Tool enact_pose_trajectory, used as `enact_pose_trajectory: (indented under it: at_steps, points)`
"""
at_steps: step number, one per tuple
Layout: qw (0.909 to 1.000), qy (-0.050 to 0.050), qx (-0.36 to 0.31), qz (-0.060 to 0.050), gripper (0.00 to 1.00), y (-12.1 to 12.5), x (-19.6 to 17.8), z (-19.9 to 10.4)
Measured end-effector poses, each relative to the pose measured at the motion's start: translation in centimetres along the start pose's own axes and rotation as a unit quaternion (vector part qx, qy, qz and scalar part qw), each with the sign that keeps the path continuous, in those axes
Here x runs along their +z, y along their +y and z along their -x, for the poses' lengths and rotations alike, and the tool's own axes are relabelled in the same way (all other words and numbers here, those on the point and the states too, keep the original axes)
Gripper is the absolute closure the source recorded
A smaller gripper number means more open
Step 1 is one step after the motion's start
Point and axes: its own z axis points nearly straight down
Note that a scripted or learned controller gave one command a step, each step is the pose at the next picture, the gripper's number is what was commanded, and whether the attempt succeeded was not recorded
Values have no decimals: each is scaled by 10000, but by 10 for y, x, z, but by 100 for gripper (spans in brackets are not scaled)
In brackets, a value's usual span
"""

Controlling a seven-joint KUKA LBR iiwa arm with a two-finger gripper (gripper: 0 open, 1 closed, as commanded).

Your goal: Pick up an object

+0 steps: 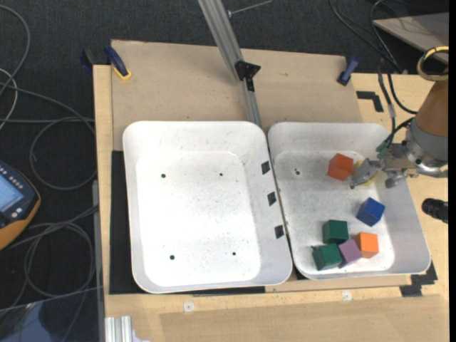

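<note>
The gripper (370,171) hung over the right bin (306,137), just beside the orange block (340,167); whether its fingers were apart or together could not be told. Nothing sat between them. Descending off-centre, a finger could clip the block's edge and push it away.

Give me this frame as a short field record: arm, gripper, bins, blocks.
arm: enters from the right, over the right bin
gripper: low in the right bin, beside the orange-red block; finger state unclear
left bin: no blocks
loose blocks: blue block, two green blocks, purple block, orange block
held: nothing seen
</note>
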Motion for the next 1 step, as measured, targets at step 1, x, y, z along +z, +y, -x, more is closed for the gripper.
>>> enact_pose_trajectory:
  at_steps: [1]
  points:
    - [10000, 1, -2, 3, 0, -1, 49, -1]
